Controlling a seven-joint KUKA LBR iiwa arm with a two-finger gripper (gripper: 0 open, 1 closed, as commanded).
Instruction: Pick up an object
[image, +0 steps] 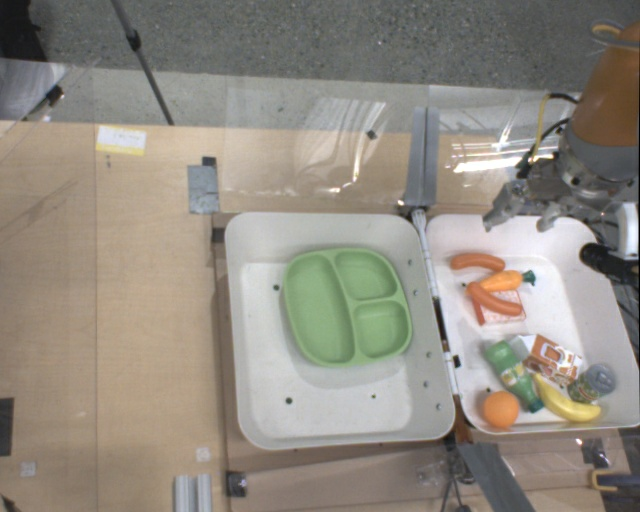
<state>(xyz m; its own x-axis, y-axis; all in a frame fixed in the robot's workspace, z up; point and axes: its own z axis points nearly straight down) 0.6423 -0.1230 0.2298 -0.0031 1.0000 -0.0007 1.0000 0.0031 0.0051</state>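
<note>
1. Hovering over the far edge of the right bin (600, 290), the gripper (524, 211) has its fingers spread apart and grasps nothing.
2. Below it in that bin lie two sausages (478, 263), a carrot (502, 282), a green bottle (511, 368), a small carton (553, 356), a banana (568, 402) and an orange (501, 409).
3. A green divided plate (347, 306) sits in the left bin (255, 330).

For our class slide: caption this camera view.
Grey two-finger gripper open above right white bin of toy food; green divided plate in left bin.
</note>
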